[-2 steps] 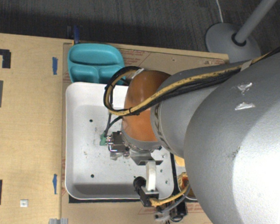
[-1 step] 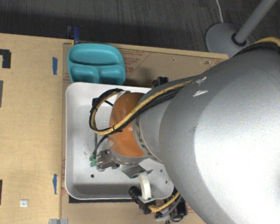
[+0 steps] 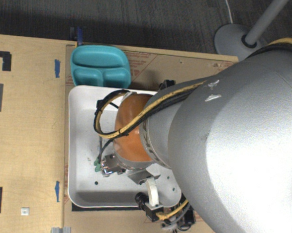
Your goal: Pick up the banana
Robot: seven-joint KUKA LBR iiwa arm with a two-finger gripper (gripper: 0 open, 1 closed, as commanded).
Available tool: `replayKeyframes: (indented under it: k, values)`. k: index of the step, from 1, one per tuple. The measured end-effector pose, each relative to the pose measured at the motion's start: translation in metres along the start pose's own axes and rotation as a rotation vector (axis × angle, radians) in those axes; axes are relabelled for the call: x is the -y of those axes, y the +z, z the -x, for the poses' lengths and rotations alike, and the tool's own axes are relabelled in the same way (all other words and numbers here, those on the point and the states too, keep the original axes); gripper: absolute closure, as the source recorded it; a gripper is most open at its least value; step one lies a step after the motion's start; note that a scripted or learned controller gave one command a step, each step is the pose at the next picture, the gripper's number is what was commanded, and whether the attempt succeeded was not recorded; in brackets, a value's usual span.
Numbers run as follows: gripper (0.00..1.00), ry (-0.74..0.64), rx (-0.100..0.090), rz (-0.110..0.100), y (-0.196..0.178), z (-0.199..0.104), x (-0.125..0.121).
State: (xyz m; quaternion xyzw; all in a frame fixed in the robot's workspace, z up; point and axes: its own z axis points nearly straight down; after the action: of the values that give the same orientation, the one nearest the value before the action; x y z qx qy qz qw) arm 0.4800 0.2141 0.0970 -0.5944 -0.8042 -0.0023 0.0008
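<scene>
Tabletop (image 3: 24,145) tan, cardboard-like, with black square marks and short blue tape strips near left side. Dark grey carpet floor (image 3: 118,12) beyond far edge. Grey round stand base (image 3: 231,40) on floor, top right.

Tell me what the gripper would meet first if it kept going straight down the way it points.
Probably the floor of the white bin. The arm points down into that bin and hides what lies directly beneath it, so something could sit there unseen. Depth is unclear.

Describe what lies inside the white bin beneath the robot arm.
Bare white floor shows along the left and front of the white bin. The arm with its orange band covers the rest, so whatever lies under it, including any banana, cannot be seen.
</scene>
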Motion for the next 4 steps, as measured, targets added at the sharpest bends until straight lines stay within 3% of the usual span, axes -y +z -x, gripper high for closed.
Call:
replayKeyframes:
  k: [4]
  values:
    - [1.0,0.002,0.0,0.003,-0.039,-0.001,-0.001]
